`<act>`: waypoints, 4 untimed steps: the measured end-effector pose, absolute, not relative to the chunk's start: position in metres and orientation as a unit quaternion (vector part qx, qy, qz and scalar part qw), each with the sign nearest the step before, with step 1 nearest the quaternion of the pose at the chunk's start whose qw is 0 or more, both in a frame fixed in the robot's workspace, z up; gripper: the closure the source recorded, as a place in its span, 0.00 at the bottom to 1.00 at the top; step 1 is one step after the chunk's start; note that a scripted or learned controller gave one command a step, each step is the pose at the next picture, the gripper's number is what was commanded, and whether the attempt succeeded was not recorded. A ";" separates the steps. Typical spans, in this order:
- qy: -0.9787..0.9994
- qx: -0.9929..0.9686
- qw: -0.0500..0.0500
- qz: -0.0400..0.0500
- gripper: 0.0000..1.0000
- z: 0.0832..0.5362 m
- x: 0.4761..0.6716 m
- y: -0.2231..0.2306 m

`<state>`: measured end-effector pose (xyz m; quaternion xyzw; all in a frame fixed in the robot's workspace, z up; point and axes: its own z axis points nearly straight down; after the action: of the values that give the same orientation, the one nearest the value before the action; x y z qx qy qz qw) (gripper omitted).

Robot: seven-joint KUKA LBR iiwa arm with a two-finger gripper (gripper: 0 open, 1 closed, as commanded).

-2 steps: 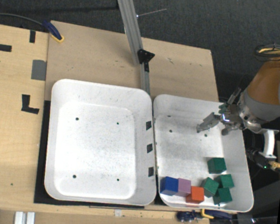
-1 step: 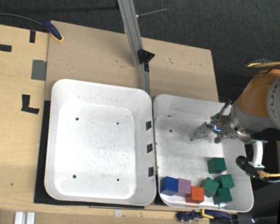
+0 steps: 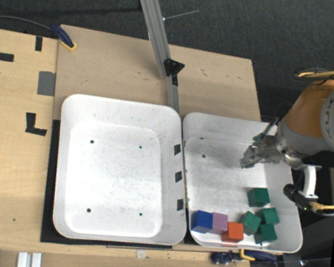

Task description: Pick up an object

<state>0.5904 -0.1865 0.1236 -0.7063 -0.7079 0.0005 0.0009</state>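
The right bin (image 3: 227, 138) holds several small blocks along its near side. A blue block (image 3: 202, 220), a light purple block (image 3: 219, 221) and an orange block (image 3: 234, 231) sit in a row. Several green blocks cluster by them, one (image 3: 259, 196) a little apart and others (image 3: 263, 223) near the bin's corner. My gripper (image 3: 249, 159) hangs over the upper middle of the right bin, above bare bin floor, well away from the blocks. Nothing shows between its fingers.
The left bin (image 3: 121, 111) lies beside the right one. A slanted metal bar (image 3: 158, 34) crosses the bench toward the gap between the bins. A blue-and-yellow clamp (image 3: 64, 35) sits at the bench's far left.
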 end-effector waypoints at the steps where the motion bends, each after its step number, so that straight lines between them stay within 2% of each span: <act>1: -0.707 -0.707 -0.002 -0.001 1.00 0.174 0.593 -0.196; 2: -0.708 -0.706 -0.002 -0.001 1.00 0.228 0.594 -0.196; 3: -0.709 -0.705 0.001 0.000 1.00 0.226 0.572 -0.148; 4: -0.709 -0.705 0.001 -0.001 1.00 0.236 0.563 -0.099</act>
<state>0.5626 -0.0989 0.2359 -0.7048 -0.7094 -0.0006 0.0011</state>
